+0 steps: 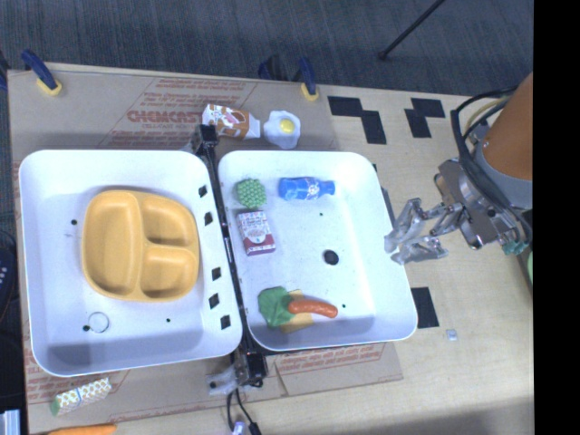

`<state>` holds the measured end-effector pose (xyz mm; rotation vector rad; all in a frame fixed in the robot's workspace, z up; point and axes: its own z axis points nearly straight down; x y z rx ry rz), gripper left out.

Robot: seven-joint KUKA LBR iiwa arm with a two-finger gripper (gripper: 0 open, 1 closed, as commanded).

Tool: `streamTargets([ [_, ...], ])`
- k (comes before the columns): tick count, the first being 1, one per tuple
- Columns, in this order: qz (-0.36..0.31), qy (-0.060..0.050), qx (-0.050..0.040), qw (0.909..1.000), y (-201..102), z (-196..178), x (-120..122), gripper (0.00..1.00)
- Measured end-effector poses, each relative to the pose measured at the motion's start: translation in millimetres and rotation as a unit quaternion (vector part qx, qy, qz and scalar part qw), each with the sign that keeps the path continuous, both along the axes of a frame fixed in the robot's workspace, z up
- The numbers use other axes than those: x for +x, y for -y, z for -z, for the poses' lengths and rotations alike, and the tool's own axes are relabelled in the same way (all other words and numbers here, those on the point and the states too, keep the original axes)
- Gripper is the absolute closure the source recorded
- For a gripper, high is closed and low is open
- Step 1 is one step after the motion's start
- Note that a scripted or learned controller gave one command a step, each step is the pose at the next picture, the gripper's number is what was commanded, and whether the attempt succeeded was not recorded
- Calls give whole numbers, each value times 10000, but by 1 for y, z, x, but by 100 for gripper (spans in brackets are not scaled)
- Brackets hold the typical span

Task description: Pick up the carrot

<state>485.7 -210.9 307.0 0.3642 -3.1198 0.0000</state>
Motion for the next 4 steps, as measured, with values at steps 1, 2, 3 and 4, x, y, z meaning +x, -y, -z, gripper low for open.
streamTargets([
  [1,-917,12,-7,9958,-2,-52,1,100],
  [2,-998,5,2,9950,-23,-7,-1,100],
  [3,-3621,11,-8,9322,0,-26,14,100],
  [4,-3541,0,8,9352,-14,11,-9,100],
])
